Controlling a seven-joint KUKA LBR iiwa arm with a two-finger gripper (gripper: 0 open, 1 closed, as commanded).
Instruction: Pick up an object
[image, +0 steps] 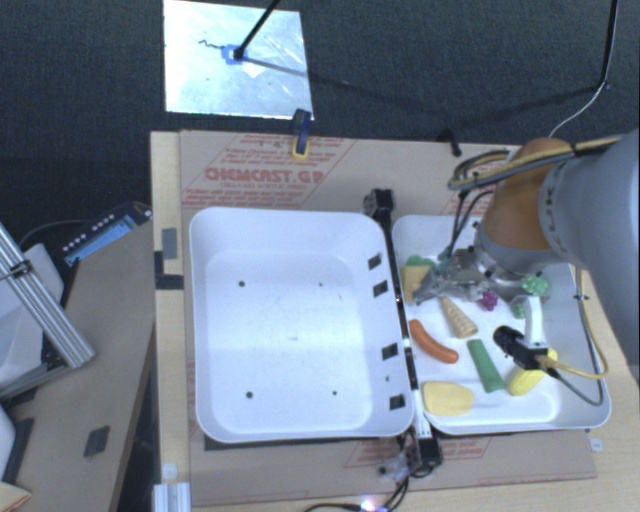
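**Two white bins on bench — contents and surroundings**

**Right bin** (600, 402), nearest items first:
- A flat yellow piece (447, 398) lies by the near wall, close to the left corner.
- A lumpy yellow piece (524, 381) lies well to its right.
- A green stick (486, 365) lies slanted between the two yellow pieces and slightly behind them.
- An orange-red sausage (433, 341) lies slanted nearer the left wall.
- A tan ribbed cone (460, 318) lies farther in.
- A small purple piece (489, 298) lies just right of the cone.
- A green piece (538, 285) lies farther right.
- A pale green-and-yellow piece (415, 268) lies beside the left wall.

**Left bin** (290, 320): its white floor is marked with a few small dark dots.

**Surroundings:**
- Black clips (380, 290) line the seam where the two bins meet.
- A printed cardboard sheet (265, 172) lies under both bins.
- A yellow clamp (300, 148) sits on the sheet's far edge.
- Beyond the clamp, a shiny square sheet (237, 57) lies on dark carpet.
- A blue-faced device (100, 232) rests on a side table to the left.

**Arm** (530, 190): its grey body and orange band cover the right bin's far right corner.

**Gripper** (430, 288): it is low over the far left part of the right bin, just beside the cone and the green-and-yellow piece. Whether it is parted, closed or clamped on anything cannot be told.

**Task objects:** these are small toy-food pieces in plain bright colours, all in the right bin and mostly lying apart from one another.
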